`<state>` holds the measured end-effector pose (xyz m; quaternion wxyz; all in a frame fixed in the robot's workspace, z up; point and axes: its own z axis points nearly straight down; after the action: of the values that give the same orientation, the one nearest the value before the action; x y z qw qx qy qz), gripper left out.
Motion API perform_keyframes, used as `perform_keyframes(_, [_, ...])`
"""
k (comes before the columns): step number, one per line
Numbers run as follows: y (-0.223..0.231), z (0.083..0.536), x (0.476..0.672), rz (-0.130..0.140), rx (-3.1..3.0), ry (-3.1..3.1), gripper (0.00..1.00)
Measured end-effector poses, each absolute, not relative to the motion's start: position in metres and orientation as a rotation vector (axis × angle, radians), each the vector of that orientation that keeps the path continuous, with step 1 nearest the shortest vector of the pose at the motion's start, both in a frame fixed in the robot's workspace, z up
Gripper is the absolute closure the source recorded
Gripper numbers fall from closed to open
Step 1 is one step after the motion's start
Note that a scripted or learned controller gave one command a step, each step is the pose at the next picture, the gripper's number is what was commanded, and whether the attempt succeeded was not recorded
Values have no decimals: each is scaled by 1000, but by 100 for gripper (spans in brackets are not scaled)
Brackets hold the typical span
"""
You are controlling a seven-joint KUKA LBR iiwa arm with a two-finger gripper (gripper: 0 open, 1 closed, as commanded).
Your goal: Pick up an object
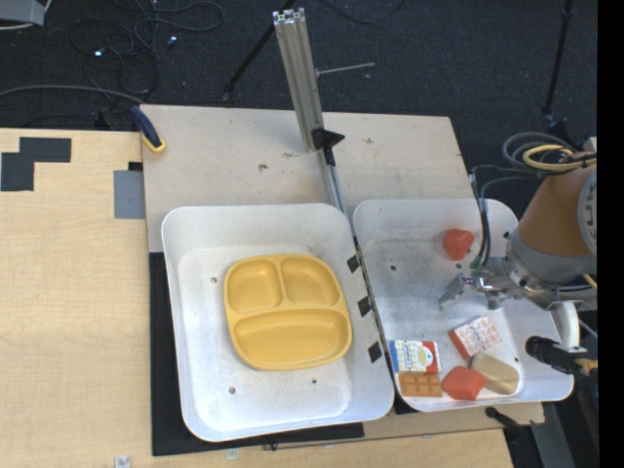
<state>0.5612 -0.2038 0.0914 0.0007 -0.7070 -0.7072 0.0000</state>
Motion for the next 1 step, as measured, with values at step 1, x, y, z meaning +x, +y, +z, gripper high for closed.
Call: perform_keyframes(1, [-203,103,563,-9,-2223,-2222,100])
